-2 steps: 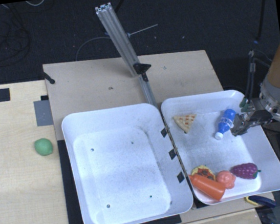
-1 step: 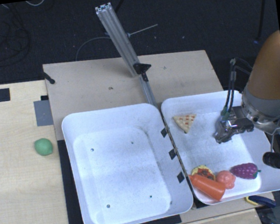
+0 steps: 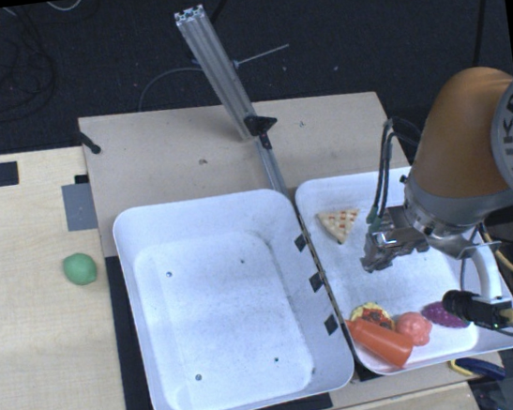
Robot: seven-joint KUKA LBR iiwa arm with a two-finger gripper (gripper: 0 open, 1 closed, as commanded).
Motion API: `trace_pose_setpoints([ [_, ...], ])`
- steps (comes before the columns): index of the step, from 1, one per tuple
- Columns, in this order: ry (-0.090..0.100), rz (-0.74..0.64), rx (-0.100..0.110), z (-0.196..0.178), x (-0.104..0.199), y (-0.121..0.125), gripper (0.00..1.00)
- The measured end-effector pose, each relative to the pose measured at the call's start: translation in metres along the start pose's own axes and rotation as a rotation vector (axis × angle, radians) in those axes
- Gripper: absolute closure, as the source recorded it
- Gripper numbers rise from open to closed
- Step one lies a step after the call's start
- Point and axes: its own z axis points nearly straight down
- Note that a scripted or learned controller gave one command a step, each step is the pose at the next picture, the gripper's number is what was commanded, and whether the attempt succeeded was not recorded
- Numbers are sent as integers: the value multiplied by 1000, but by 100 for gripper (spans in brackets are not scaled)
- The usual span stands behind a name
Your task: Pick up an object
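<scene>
1. a grey robot arm (image 3: 462, 151) with an orange band reaches in from the right over the right bin (image 3: 420, 356), its gripper (image 3: 380, 253) hanging low above the bin's middle.
2. a toy pizza slice (image 3: 340, 224) lies near the right bin's far left corner, just left of the gripper and apart from it.
3. along the right bin's near edge sit an orange carrot (image 3: 381, 343), a small burger (image 3: 370, 314), a pink piece (image 3: 413, 328) and a purple piece (image 3: 443, 316), close together.
4. the left bin (image 3: 146, 229) stands beside it on the bench.
5. a green ball (image 3: 80, 269) rests on the wooden tabletop, well left of both bins.
6. a metal rail (image 3: 218, 67) slants up behind the bins.
</scene>
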Motion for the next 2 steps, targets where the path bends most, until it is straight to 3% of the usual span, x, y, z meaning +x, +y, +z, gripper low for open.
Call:
trace_pose_setpoints([
  [2, 0, -1, 1, 13, 115, 0, 100],
])
